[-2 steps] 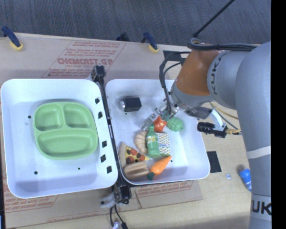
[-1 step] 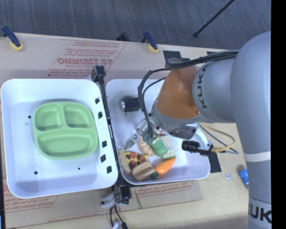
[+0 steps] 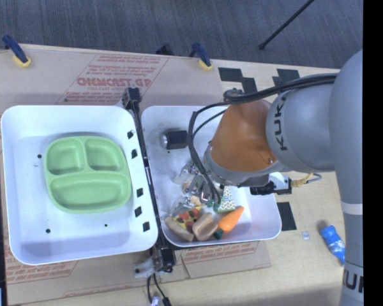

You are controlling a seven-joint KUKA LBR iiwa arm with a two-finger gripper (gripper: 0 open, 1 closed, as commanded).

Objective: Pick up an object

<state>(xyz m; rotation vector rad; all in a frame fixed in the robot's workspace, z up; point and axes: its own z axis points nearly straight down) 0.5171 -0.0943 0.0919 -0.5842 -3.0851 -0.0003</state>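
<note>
Gripper [image 3: 201, 193] sits low in the right bin [image 3: 263, 225]; I cannot tell its state. Carrot [image 3: 230, 219] lies just beside it, toward the bin's near right corner, long axis slanting away from the gripper, among piled toys.

The objects lie in the right bin [image 3: 262, 225], most of them heaped at its near edge; an orange carrot [image 3: 230, 219] lies tilted at the right of the heap, its green end toward the near wall; a tan bread-like piece [image 3: 204, 225] lies just beside it on the left; a slice with coloured toppings [image 3: 186, 218] touches that piece; a dark cylinder with a pale end [image 3: 173, 139] lies on its side, well apart, near the bin's far left corner.
</note>
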